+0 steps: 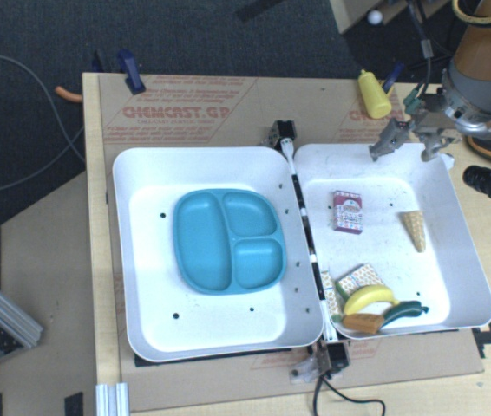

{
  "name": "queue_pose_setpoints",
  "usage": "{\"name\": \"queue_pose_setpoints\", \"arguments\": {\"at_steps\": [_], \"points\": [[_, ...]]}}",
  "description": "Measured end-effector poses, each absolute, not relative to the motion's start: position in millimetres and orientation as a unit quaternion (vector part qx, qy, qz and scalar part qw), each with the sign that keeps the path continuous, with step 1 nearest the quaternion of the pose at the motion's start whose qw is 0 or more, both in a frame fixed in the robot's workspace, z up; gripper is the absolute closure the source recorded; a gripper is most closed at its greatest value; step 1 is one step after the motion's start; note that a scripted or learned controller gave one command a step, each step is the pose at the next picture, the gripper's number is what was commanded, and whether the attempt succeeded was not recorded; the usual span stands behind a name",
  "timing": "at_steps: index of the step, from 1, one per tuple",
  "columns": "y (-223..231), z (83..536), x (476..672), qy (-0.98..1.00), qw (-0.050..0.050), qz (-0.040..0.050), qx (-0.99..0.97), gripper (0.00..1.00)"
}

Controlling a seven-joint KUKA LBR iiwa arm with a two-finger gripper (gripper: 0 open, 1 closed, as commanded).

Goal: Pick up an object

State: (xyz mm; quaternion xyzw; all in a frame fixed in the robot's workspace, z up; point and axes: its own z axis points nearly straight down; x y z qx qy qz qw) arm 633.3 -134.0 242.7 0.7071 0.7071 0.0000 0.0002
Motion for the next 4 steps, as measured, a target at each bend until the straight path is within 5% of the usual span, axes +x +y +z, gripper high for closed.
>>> {"name": "queue_pose_setpoints", "arguments": {"at_steps": [1,2,3,4], "points": [[-112,140,595.6,0.707,-0.001,-0.0005,0.707,0.0],[-96,84,591.4,0.707,-0.002,-0.0007,0.707,0.0],[-96,94,592.2,0.707,-0.001,0.0002,0.708,1.0],[-20,185,565.2,0.708,0.0,0.0005,0.707,1.0]]}}
